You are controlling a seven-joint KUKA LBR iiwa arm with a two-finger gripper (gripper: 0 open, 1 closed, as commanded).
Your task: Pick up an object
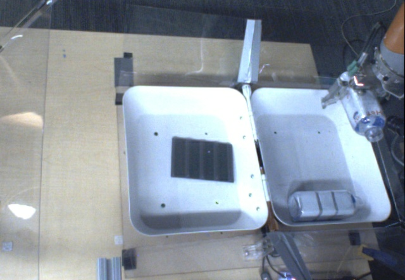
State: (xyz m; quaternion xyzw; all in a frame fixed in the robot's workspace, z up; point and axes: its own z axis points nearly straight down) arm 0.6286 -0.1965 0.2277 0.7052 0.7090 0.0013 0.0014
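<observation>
My gripper (347, 91) hangs over the far right corner of the right bin (297, 121), below the arm's orange band. It is shut on a small clear plastic bottle (365, 115) with a bluish end. The bottle slants down to the right and crosses the bin's right rim, so it hangs in the air. One grey finger (331, 95) sticks out to the left of the bottle. A grey three-part block (321, 204) lies flat near the front wall of the right bin. A dark ribbed rectangular pad (202, 159) lies flat in the middle of the left bin (145, 146).
A metal post (250, 50) rises behind the seam between the bins. Cables (364, 38) hang at the far right beside the arm. Clear sheeting covers the wooden bench (69, 146) to the left.
</observation>
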